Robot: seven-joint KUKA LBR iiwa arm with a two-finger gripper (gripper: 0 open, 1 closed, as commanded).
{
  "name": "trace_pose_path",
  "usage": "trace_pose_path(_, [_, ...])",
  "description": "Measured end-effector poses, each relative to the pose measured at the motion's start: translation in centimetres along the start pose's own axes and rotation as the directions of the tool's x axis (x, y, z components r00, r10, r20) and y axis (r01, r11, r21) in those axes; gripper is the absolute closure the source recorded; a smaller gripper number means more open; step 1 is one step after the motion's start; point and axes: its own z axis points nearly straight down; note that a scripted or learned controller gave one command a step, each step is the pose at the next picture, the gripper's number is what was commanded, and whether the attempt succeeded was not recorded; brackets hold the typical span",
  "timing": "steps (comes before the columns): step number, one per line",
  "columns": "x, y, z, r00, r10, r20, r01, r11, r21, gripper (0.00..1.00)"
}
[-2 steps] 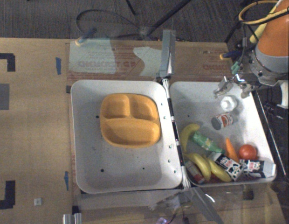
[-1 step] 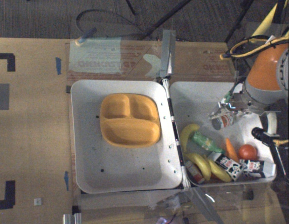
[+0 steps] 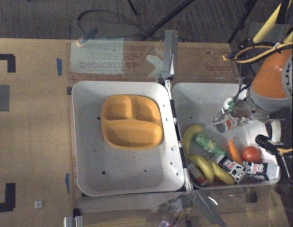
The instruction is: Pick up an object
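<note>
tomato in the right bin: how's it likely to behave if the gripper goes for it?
The tomato looks round and smooth, so it will probably roll or squirt sideways under an off-centre pinch. It sits close beside the carrot and above a small carton, which may block it rolling but crowd the approach. It is likely a light toy, judging by its glossy look.

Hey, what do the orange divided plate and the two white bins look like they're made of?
The orange three-compartment plate looks like moulded plastic: one even colour, rounded ridges, a dull sheen. The two shallow white bins, left and right, also look like plastic, with smooth, softly glossy walls and rounded corners, though painted metal can't be ruled out from this view.
</note>
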Motion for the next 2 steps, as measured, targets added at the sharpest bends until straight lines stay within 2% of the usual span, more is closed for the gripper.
trace_pose_path(1, [-0.1,0.1,-1.1,1.0,0.001,0.001,-0.001,1.0,-0.004,1.0])
trace_pose_path(2, [4.1,0.2,-10.5,0.999,-0.035,0.0,0.035,0.999,0.014,1.0])
